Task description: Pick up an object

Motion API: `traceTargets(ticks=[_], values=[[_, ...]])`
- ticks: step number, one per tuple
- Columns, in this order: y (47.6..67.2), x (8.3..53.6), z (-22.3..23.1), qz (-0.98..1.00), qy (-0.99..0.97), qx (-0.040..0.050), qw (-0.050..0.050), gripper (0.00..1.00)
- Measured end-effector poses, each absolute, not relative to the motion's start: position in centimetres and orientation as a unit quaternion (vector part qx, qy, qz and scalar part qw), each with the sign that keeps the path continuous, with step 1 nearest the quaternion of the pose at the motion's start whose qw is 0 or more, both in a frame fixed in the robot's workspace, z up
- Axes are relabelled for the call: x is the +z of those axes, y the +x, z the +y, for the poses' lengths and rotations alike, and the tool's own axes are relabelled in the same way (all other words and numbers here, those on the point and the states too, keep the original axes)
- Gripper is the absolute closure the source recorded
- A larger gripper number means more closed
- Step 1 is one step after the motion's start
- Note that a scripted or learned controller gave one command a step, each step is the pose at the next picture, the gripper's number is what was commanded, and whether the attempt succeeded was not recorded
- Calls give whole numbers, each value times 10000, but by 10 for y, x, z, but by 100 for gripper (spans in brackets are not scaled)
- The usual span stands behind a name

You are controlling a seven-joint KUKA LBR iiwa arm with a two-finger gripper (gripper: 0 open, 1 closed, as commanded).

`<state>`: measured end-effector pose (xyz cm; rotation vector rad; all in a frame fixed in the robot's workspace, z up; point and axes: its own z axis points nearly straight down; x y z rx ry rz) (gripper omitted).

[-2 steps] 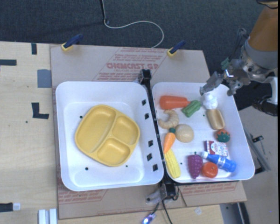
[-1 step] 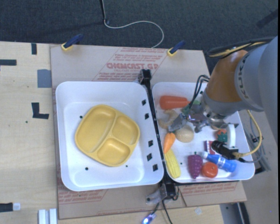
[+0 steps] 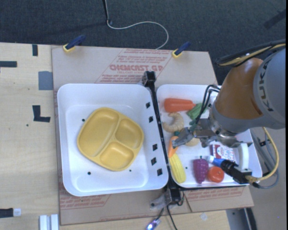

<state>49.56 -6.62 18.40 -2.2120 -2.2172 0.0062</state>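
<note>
My gripper (image 3: 184, 138) hangs low over the middle of the right bin (image 3: 201, 88), its arm coming in from the right. It is just below a tan, curled food piece (image 3: 174, 122) and above a yellow corn cob (image 3: 176, 167). An orange carrot (image 3: 178, 104) lies at the bin's far side with a green item (image 3: 196, 111) beside it. A purple grape bunch (image 3: 200, 169) and a small orange-red ball (image 3: 215, 175) rest near the front wall. A red-and-white packet (image 3: 223, 152) lies partly under the wrist.
The left bin (image 3: 67, 128) holds a yellow divided plate (image 3: 110, 138). A black divider strip (image 3: 155, 123) runs between the two bins. Both stand on a cardboard sheet (image 3: 129, 66) held by two clamps at its far edge.
</note>
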Motion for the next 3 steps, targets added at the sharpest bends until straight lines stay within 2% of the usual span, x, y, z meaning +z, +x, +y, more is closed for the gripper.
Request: traceTargets(ticks=[1,2,3], values=[[481,181,-65,-7065,-7077,34,43,0],[481,78,-112,-7054,-7088,29,42,0],[486,249,-54,-7093,-7049,-29,-20,0]])
